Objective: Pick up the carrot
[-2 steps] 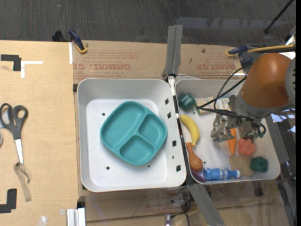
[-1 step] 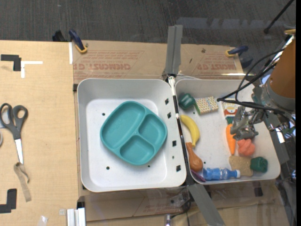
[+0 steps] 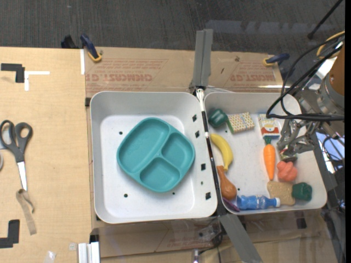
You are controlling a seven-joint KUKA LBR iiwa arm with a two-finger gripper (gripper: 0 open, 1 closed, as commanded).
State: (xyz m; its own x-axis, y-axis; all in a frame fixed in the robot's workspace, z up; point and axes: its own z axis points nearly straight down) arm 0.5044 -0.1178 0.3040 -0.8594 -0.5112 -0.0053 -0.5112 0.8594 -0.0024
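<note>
The claw (image 3: 289, 144) hung low over the right bin (image 3: 248, 104), near its right wall, with its metal fingers (image 3: 284, 139) pointing down and to the left. Whether they stood wide or narrow could not be told, for cables and linkage cluttered that spot; nothing showed between them. Black cables looped up from the claw towards the arm at the right edge.

The carrot (image 3: 269, 160) lay just left of the claw, flat on the bin floor, its long axis running up and down the picture, thick end at the top and tip at the bottom. It lay free of the fingers. Just right of its lower half sat a reddish lump (image 3: 287, 170), and below that a tan biscuit (image 3: 281, 192) and a dark green block (image 3: 301, 191). Above the carrot lay a small carton (image 3: 269, 127) with red print.

Further left in the same bin were a speckled wafer (image 3: 241, 123), a green piece (image 3: 218, 118), a banana (image 3: 222, 149) and a brown drumstick (image 3: 226, 186). A blue bottle (image 3: 258, 202) lay on its side along the near wall.

The left bin (image 3: 104, 163) held a teal plate (image 3: 156, 154) with three compartments. Well to the left, scissors (image 3: 16, 147) lay on the wooden bench (image 3: 49, 201).
</note>
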